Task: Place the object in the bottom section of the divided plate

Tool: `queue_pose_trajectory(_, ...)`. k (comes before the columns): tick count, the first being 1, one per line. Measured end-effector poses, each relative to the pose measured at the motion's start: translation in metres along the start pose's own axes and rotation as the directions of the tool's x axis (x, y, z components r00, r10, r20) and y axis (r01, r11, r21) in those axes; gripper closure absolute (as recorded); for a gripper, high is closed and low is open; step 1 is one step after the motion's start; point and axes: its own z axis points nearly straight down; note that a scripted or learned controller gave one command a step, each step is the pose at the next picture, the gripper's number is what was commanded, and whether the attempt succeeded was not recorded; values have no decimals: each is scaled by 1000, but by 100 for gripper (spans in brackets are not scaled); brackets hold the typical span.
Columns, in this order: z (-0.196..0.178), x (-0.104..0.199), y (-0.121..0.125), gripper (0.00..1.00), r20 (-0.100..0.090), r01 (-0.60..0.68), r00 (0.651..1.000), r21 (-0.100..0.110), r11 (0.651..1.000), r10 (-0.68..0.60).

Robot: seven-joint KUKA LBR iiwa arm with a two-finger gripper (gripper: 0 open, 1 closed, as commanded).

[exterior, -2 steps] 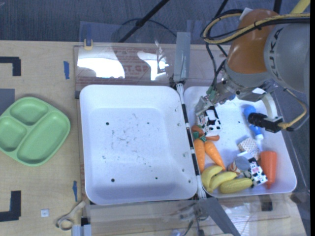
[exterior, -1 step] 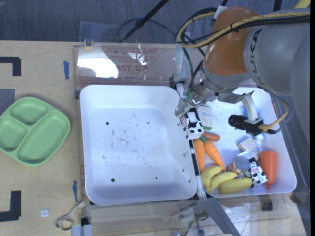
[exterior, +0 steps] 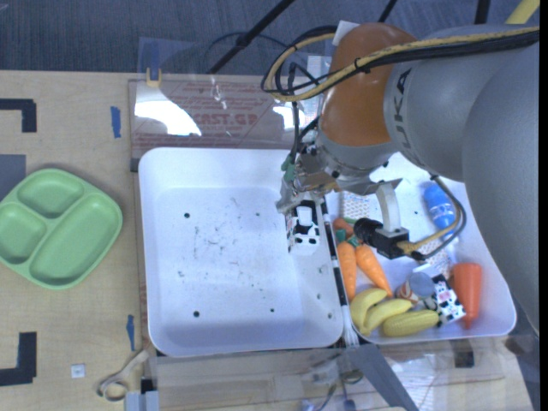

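Green plate: the divided plate sits on the wooden bench at the far left, well apart from both bins, with 2 small sections on its upper side and 1 long section along its lower right.
Arm: the grey arm with its orange band sweeps in from the right and hangs over the rim shared by the 2 bins.
Gripper: the gripper points down at the right edge of the left bin, and a small black-and-white cow toy shows right at its tip, apparently between the fingers, so it looks closed narrow on that toy.
Cow toy position: over the right side of the left bin, just beside the dividing rim; whether it touches the bin floor, I cannot tell.
Left bin: the left bin shows a scuffed white floor with a few dark specks.
Right bin: the right bin is crowded with 2 carrots near the rim, bananas at the bottom, a blue bottle higher up, an orange cup at the right and a second small cow figure beside the bananas.
Cables: black and yellow cables loop above the orange band.
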Motion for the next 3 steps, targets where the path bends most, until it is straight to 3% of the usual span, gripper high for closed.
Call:
queue_pose_trajectory(1, 1, 68, -14, 100, 0, 8, 1000, 1, 1000, -8)
queue_pose_trajectory(2, 38, 101, 1, 100, 1, -400, 916, -1, 916, 400)
queue_pose_trajectory(3, -3, 116, 62, 100, 1, -452, 892, -2, 892, 452)
